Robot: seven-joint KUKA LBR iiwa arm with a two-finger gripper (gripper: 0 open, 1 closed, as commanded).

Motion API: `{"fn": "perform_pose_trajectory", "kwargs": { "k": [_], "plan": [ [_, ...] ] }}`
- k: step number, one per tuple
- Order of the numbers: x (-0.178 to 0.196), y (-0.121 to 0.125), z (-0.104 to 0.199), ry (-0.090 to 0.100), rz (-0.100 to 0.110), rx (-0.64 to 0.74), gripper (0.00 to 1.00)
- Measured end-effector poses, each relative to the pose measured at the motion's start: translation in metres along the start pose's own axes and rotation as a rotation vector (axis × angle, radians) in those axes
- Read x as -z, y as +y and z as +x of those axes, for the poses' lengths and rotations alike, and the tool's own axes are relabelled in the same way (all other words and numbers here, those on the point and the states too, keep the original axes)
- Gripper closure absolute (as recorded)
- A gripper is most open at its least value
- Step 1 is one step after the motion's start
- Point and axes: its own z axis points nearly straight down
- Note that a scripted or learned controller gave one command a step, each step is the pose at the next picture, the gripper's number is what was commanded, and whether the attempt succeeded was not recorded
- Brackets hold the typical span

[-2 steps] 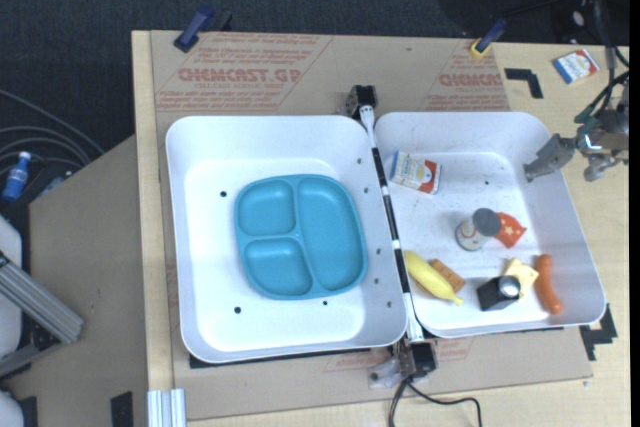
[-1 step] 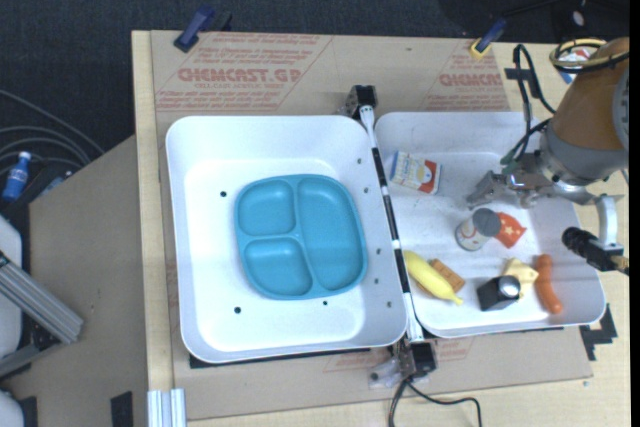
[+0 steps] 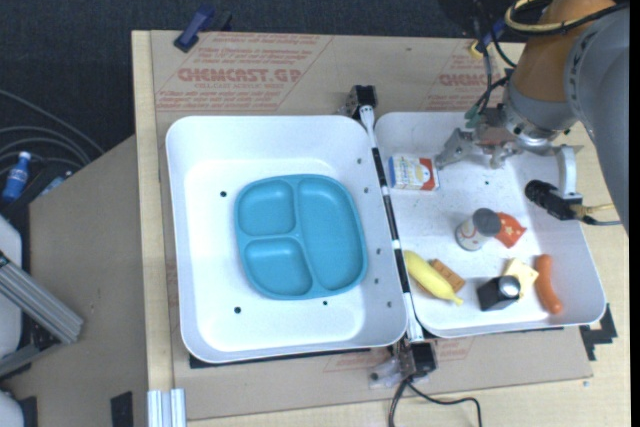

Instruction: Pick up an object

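Note:
My gripper (image 3: 480,145) hangs over the far part of the right bin (image 3: 590,260), just right of a small white carton (image 3: 412,172) with a red and blue label. Nearer the front lie a grey can (image 3: 476,229) touching a red piece (image 3: 509,230), a yellow banana (image 3: 432,276), a black block with a white spot (image 3: 498,292), a pale yellow wedge (image 3: 520,270) and an orange sausage (image 3: 547,283). I see nothing lifted off the bin floor.
The left bin (image 3: 200,155) holds a blue divided plate (image 3: 300,235). A ridge with black clips (image 3: 385,205) separates the bins. The arm's grey and orange body (image 3: 560,55) covers the right bin's far corner. A black part (image 3: 550,198) juts over the right rim.

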Motion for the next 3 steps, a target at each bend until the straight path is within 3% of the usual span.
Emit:
{"fn": "perform_pose_trajectory", "kwargs": {
  "k": [1,2,3],
  "plan": [
    [0.011,0.000,-0.001,-0.002,-0.001,0.000,1.00],
    [0.010,0.000,-0.001,-0.002,0.000,0.000,0.00],
    [0.000,0.010,0.033,0.000,0.000,-0.001,0.00]
  ]
}}
